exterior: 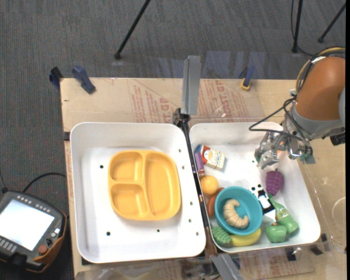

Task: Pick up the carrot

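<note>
Camera view looks down on two white bins. The carrot (212, 205) lies in the right bin (240, 134), close to its left wall. It is a small orange-red thing, and a blue bowl (239, 210) hides part of it. An orange (209, 184) sits just behind the carrot, touching it or nearly so. The gripper (282, 151) hangs over the far right part of the same bin, near the right wall. It is too blurry to tell how wide its grip is. Purple grapes (274, 181) lie just in front of the gripper. The carrot is well apart from the gripper, with the bowl between them. A yellow plate (144, 184) lies in the left bin (87, 174).
</note>
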Available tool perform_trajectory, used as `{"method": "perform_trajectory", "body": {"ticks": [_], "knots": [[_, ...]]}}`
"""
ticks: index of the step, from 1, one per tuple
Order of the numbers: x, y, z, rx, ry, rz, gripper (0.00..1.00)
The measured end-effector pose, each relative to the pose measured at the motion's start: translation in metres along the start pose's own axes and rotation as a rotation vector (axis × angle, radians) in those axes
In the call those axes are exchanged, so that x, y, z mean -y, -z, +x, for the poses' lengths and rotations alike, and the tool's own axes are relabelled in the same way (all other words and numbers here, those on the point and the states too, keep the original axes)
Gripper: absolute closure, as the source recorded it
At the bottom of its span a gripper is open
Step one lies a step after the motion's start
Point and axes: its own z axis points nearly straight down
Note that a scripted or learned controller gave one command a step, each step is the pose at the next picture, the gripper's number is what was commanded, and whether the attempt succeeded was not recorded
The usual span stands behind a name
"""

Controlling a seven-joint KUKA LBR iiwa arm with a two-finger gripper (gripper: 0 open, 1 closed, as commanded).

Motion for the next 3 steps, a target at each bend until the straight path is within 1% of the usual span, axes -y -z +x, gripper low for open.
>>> {"method": "perform_trajectory", "body": {"ticks": [1,2,3], "knots": [[0.001,-0.024,0.013,-0.001,0.043,-0.001,1.00],[-0.081,0.004,0.014,0.004,-0.029,-0.003,1.00],[-0.040,0.055,0.097,0.000,-0.279,0.001,1.00]]}}
